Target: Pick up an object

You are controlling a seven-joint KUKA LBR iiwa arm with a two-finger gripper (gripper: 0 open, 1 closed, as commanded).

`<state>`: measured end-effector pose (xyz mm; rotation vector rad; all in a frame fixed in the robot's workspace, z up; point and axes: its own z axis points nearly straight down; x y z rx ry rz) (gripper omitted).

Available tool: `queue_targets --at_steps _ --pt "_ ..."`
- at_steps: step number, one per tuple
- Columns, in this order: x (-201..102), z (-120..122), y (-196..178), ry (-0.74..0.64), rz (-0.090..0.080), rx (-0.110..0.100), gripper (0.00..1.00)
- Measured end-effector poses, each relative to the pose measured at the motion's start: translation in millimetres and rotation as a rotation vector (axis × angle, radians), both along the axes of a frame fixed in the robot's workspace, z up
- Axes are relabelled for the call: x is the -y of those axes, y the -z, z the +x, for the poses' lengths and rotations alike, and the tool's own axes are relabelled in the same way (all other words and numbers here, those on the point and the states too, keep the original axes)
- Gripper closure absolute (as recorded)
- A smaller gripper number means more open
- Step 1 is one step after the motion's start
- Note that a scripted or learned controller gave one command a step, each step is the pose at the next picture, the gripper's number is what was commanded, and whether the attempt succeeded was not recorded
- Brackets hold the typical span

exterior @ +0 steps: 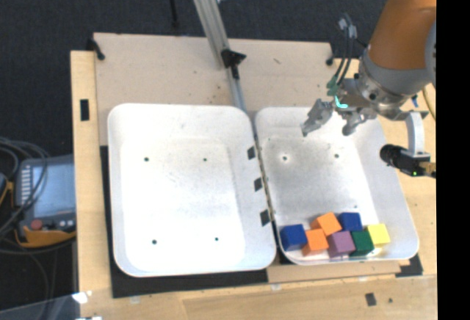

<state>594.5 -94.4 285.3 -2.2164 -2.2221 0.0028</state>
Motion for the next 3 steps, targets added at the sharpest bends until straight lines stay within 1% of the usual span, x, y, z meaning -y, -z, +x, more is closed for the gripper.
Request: queue_targets --at_steps 1,2,3 --pt "0 1 -2 0.001 0.000 0.004 0.00" --pt "4 -3 41 0.006 -0.003 0.000 0.00" --pt "10 -12 91 0.005 -0.003 -0.001 0.00"
